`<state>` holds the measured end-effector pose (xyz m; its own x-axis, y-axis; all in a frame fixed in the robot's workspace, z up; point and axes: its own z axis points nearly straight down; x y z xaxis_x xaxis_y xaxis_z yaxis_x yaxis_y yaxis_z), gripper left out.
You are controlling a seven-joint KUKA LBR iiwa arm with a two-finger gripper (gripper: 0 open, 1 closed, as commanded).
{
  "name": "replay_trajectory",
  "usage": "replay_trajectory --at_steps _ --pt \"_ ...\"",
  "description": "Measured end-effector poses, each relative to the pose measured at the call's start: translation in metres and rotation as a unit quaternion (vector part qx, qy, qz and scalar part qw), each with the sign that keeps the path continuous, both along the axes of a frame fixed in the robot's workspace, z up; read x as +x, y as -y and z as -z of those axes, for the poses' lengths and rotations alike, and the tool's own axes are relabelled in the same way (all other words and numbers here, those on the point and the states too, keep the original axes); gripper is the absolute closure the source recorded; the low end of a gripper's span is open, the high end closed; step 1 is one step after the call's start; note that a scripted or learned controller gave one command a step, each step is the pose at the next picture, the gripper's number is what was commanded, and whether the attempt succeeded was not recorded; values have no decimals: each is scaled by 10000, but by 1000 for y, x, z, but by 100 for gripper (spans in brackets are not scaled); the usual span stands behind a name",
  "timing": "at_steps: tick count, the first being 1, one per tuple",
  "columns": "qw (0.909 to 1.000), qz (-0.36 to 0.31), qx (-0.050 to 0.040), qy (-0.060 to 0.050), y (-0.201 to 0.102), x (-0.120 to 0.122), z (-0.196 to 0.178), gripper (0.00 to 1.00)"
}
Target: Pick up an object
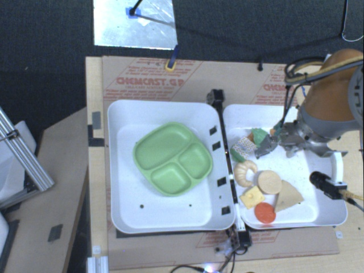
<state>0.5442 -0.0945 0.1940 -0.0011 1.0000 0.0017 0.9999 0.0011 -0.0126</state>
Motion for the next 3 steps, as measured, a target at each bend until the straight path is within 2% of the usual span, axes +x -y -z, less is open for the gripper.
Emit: replay_trajectory --at_steps 1,3 --pt "10000 -13 -7 69 0 3 -7 0" --pt "10000 1 -5 49 -6 3 78 0"
